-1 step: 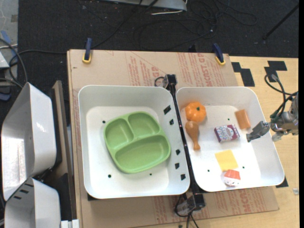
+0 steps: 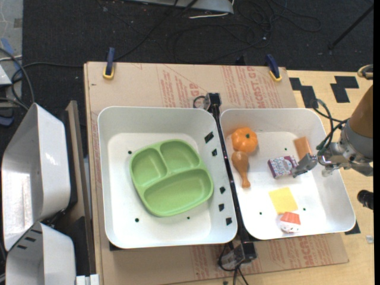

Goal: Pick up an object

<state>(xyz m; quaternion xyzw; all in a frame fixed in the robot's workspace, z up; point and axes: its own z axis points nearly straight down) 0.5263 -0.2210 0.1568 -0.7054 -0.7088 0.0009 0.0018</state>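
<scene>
the gripper [image 2: 307,164] is seen just beside the purple carton [image 2: 281,167] in the right bin [image 2: 332,190] — finger state cannot be told; the carton is judged light, stiff, best pinched across its flat sides.

Lying flat under both bins: a brown board bench [image 2: 178,85] printed with red lettering, held by two clamps [image 2: 108,64] at its far edge. Sitting side by side on it, touching along the middle: left white bin [image 2: 110,159] and right white bin [image 2: 332,209].
</scene>
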